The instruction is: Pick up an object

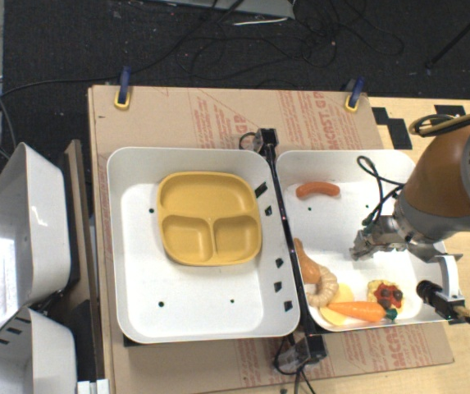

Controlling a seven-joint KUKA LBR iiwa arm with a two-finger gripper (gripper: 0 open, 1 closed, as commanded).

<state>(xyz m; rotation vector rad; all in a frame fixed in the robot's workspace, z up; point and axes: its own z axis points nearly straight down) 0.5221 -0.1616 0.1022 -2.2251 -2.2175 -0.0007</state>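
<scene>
My gripper hangs low over the bare middle of the right bin, with the grey and orange arm reaching in from the right. A red-orange sausage lies at the back of that bin. Along its front edge sit a tan drumstick-shaped piece, a pale yellow piece, an orange carrot and a small red and yellow item. The gripper is above and slightly left of that small item and touches none of these things.
The left bin bears a yellow divided plate. A black divider runs between the bins. A cable loops from the wrist over the right bin. White containers stand off the bench at the left.
</scene>
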